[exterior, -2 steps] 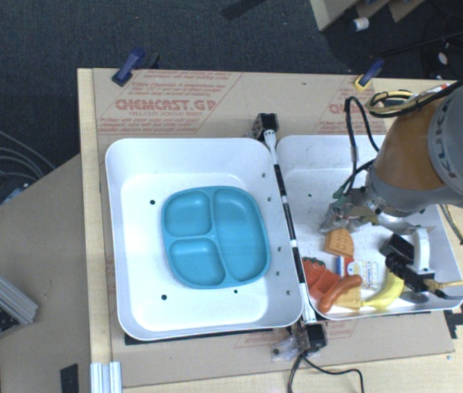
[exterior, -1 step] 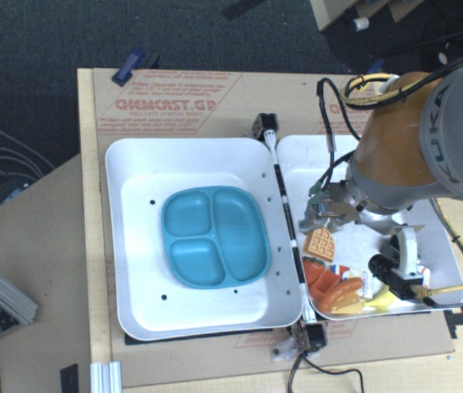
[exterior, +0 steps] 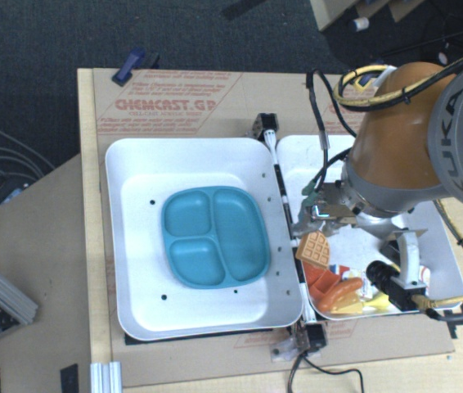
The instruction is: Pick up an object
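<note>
One waffle piece (exterior: pixel 314 250) sits just at 6 o'clock of the gripper (exterior: pixel 320 216), touching or nearly so (right bin (exterior: pixel 452 262), near its left wall); whether the jaws grip it I cannot tell

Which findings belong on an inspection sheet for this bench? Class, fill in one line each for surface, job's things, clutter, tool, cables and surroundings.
Surface: brown board with red print, bearing a left bin and a right bin, both white, side by side.
Job's things: blue divided plate lies flat in the left bin; waffle piece and orange and yellow toy items lie in the right bin's near-left corner.
Clutter: blue clip at the board's far edge.
Tool: tool low over the right bin's left side, just above the waffle piece; grip cannot be judged.
Cables: black cable across the right bin; more cables on the floor, left.
Surroundings: dark carpet.
</note>
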